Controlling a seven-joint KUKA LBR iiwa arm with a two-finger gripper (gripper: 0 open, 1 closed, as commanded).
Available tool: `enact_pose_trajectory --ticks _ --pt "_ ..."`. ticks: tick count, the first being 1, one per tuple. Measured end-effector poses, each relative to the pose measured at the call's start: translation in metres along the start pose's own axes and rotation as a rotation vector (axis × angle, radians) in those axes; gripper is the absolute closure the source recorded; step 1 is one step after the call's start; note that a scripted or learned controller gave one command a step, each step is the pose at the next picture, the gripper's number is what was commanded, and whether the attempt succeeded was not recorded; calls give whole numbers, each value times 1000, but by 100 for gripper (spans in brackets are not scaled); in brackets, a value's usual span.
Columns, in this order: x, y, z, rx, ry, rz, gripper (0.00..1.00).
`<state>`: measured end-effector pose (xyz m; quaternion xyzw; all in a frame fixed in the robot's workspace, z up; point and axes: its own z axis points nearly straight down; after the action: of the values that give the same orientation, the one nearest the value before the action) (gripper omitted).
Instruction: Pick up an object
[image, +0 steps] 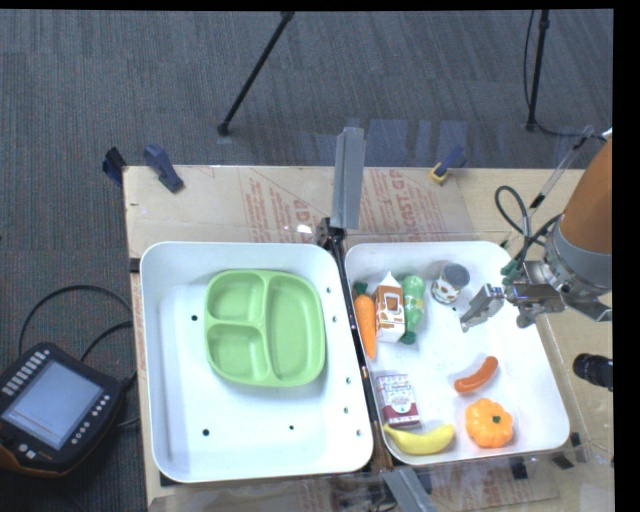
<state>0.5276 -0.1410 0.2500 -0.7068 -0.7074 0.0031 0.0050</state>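
Two white bins sit side by side on the table (240, 205). You can see that the left bin (170, 400) holds just a green tray (266, 328) with three sections, and nothing lies in the sections. The right bin (545, 405) holds all the toys, so that is where you will find something to pick up.

Look along its left wall and you see a carrot (366, 325) standing long-ways, with a small juice box (389, 312) just beside it and a green veggie (411, 305) touching the box. A little round can (451, 283) sits near the far wall. A red box (397, 398) lies lower down, with a banana (421, 438) near the front rim. A sausage (477, 374) lies in the middle, and an orange pumpkin (489, 422) sits below it.

The jaws (503, 305) hang over the right bin, spread open, with nothing between them. They seem to wait there because the toys are spread out with room to reach. The sausage lies nearest under them, so it looks like the easy pick. Nothing is lifted yet.
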Motion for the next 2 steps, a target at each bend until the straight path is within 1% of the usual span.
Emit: enact_pose_trajectory --ticks 1,2 --pt "-42 -52 99 1 2 91 0" --pt "-39 -51 168 -2 2 -67 0"
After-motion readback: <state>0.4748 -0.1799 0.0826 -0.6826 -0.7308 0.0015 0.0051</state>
